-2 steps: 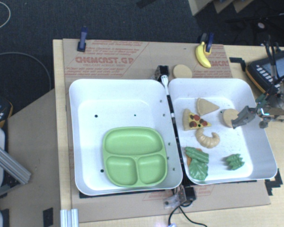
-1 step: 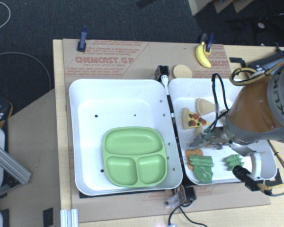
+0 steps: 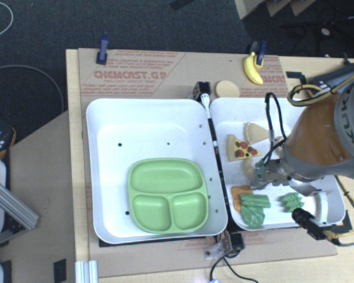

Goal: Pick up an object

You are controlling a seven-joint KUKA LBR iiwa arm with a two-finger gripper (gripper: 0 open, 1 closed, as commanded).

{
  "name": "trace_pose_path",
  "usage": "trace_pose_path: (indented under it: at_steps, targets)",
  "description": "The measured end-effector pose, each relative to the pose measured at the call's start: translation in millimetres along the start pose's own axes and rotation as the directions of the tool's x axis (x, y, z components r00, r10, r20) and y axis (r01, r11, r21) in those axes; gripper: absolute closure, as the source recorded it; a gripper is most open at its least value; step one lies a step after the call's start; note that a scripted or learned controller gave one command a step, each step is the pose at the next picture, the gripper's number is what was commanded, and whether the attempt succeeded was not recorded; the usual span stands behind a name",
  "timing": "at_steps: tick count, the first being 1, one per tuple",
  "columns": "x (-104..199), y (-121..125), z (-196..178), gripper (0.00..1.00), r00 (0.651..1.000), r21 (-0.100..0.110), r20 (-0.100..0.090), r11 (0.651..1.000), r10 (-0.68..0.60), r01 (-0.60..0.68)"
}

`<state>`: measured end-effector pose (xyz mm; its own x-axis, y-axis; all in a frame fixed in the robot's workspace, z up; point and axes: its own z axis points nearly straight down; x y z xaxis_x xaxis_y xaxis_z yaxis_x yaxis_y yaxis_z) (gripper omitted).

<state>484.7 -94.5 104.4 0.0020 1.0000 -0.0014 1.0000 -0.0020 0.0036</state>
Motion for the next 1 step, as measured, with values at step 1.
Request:
trace_pose_path:
  at_steps: [1]
  targets:
    - [195.5, 34.0, -84.6, 1.00, 1.000, -0.007, -0.008, 1.000, -0.019, 0.019]
